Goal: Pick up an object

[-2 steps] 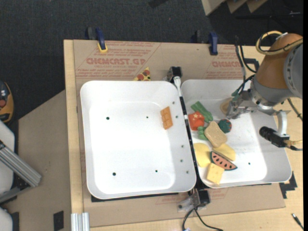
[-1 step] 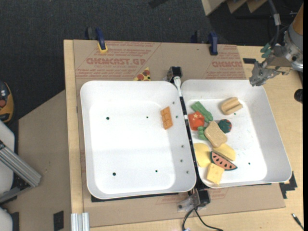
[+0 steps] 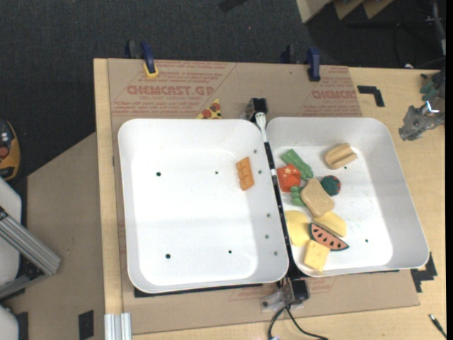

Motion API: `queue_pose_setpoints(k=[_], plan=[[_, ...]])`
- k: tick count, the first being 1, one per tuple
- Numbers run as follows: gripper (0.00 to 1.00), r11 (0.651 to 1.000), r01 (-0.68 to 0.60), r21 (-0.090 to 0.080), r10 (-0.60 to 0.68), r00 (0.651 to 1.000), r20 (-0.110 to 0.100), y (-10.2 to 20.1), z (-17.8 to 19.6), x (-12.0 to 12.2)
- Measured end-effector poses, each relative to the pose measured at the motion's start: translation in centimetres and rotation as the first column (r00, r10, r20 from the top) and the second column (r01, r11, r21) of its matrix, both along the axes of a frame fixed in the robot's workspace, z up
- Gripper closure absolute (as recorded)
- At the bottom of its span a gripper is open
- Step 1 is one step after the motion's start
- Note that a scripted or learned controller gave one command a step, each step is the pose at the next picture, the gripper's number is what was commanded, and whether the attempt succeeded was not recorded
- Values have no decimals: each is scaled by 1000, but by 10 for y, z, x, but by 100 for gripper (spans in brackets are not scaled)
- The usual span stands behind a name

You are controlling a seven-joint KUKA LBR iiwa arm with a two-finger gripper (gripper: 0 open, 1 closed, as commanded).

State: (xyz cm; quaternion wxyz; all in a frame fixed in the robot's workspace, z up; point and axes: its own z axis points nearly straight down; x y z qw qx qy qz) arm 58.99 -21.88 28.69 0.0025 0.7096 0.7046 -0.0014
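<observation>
Jaws wait over the desk, their state impossible to read. The bread roll (image 3: pixel 340 155) lies nearest, below-left of them, standing clear of the pile: go straight down on it.

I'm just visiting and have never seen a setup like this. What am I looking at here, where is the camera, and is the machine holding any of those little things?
One camera fixed above a bench looks down at a slant. On the bench sit two shallow white bins side by side. The left bin has one small orange block near its right wall. The right bin holds a cluster of toy food: a bread roll, a green piece, a red piece, a dark green piece, a watermelon slice and yellow and tan pieces. The metal part at the right edge looks like the robot arm's gripper, outside the bins. I see nothing held in it.
</observation>
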Motion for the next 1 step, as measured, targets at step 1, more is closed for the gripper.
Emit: queue_pose_setpoints(k=[1], plan=[[100, 1000, -6, 7, 6, 1000, -5, 12, -14, -36]])
